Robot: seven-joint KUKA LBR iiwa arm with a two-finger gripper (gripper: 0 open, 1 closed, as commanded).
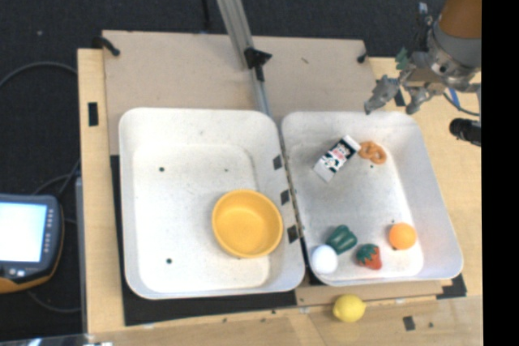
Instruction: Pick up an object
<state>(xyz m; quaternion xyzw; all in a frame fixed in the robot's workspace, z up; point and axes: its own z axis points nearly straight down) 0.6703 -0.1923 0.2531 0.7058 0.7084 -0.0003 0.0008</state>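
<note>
The right bin point(430, 174) holds a small black-and-white carton point(336, 158) lying beside a brown pretzel point(372, 151) near its back. Along its front lie a green pepper point(342, 238), a white ball point(324, 259), a strawberry point(370, 256) and an orange point(401, 236). My gripper point(395, 102) hangs over the right bin's back edge, above and to the right of the carton. It is open, with nothing between its fingers.
A yellow bowl point(247, 223) sits in the left bin point(162, 142) toward its front right. A lemon point(349, 308) lies on the bench in front of the right bin. A slanted metal post point(235, 8) rises behind the bins.
</note>
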